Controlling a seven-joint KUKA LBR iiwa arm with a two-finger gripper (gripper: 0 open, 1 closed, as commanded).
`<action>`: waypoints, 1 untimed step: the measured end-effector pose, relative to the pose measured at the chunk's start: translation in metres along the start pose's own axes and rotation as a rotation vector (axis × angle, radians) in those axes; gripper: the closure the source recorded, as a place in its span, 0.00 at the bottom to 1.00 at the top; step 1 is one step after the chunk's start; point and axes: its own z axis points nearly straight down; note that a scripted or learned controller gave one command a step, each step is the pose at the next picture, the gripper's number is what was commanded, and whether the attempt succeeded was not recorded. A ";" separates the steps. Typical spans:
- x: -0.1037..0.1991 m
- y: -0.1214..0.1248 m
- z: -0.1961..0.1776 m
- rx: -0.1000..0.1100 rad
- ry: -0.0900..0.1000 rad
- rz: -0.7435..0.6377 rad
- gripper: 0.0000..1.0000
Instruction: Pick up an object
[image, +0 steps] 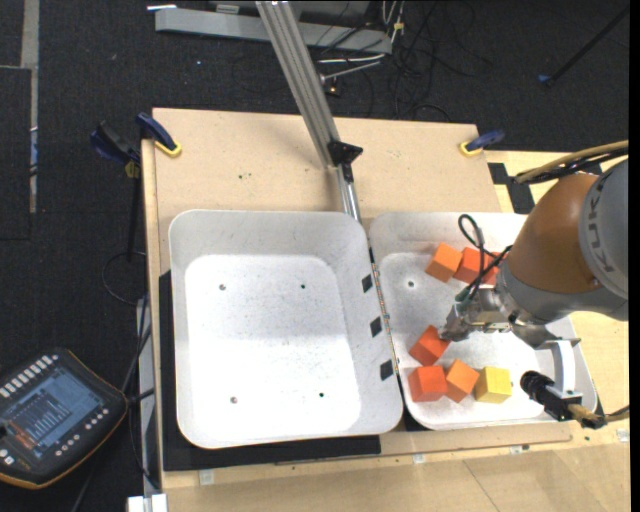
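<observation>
The right bin (405, 265) holds several blocks. Two orange ones (457, 264) lie at its upper middle, a red-orange block (429, 346) sits mid-bin, and along the front stand a red block (428, 383), an orange block (462, 379) and a yellow block (493, 384). My gripper (460, 325) reaches down from the right, just right of and above the red-orange mid-bin block. The arm's wrist hides how it meets that block.
The left bin (265, 325) lies beside the right one. A metal pole (305, 85) slants down from the top to the bins' junction. Clamps sit at the board's back corners. A teach pendant (50, 415) lies at lower left, off the bench.
</observation>
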 end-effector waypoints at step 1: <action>0.001 0.003 -0.042 0.022 0.000 -0.003 1.00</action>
